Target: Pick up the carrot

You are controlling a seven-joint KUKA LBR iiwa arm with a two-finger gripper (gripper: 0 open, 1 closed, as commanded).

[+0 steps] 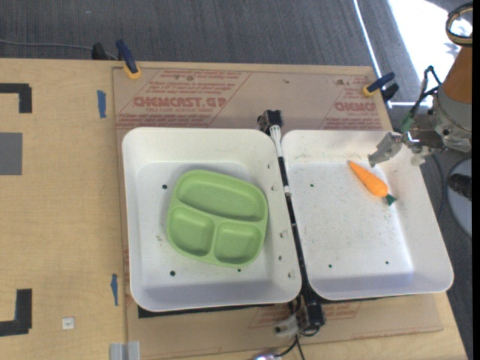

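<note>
Two shallow white bins sit side by side on the bench [60, 201], and we see them from above at a slant. In the left bin [142, 156] lies a green divided plate [217, 217] with three compartments, resting flat near the middle of the bin floor. The right bin [420, 268] holds the carrot [368, 178], which lies in the upper right part of that bin, orange with a small green tip pointing toward the lower right of the frame. The carrot rests on the bin floor, tilted diagonally, with nothing gripping it. The gripper [388, 148] comes in from the right edge of the frame and hangs just above and to the right of the carrot's upper end, near the bin's upper right corner. We cannot tell from this view how its jaws stand, and we see nothing held in it. Behind it, the arm's orange band [459, 81] shows at the right edge. A brown sheet [247, 96] with red lettering lies beneath both bins, held by two clamps, one [129, 61] at the upper left and another [379, 85] at the upper right.
</note>
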